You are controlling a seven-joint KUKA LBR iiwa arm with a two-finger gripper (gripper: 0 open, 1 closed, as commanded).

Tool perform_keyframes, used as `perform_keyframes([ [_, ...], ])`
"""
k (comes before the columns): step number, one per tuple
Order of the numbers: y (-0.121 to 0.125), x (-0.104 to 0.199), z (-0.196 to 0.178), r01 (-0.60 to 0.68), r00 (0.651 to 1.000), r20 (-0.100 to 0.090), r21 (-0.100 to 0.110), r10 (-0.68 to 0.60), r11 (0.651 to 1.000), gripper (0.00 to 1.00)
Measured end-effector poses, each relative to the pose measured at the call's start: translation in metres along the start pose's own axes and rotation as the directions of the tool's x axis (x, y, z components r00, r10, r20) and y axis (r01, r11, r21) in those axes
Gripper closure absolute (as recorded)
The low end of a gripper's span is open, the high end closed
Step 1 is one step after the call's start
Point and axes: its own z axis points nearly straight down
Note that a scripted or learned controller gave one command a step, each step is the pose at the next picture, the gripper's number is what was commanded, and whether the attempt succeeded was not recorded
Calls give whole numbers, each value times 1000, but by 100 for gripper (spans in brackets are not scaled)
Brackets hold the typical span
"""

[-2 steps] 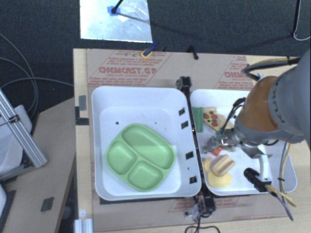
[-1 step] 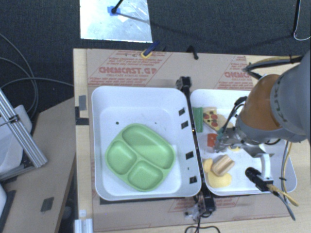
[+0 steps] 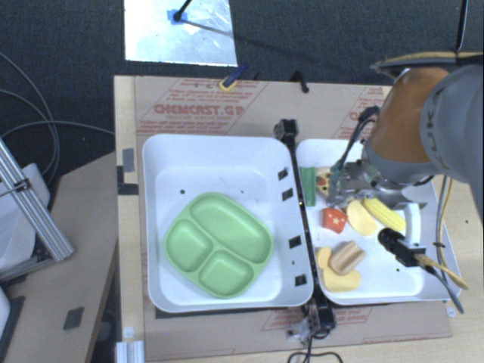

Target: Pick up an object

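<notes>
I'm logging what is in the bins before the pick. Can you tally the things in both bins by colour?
Green: 2, the tray and the block
Yellow: 3, the corn and two pieces
Red: 1, the strawberry
Brown: 1, the bun
Total: 7; more may be hidden under the arm.

Even, fairly bright light is falling from overhead, and the white bins (image 3: 227, 153) are reading clean without blowing out. A shiny sheet (image 3: 180, 21) at the top is throwing mottled glare. Soft shadows are pooling inside the bin walls and under the arm (image 3: 423, 116). The whole picture is looking slightly soft and grainy, and the arm is blurring most.
</notes>
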Motion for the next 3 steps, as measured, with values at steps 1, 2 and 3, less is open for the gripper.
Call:
perform_keyframes([
  [1,-16,62,6,0,1000,-2,11,0,1000,100],
  [2,-60,122,5,0,1000,-2,14,0,1000,100],
  [3,-46,149,101,-6,1000,0,6,6,1000,100],
])
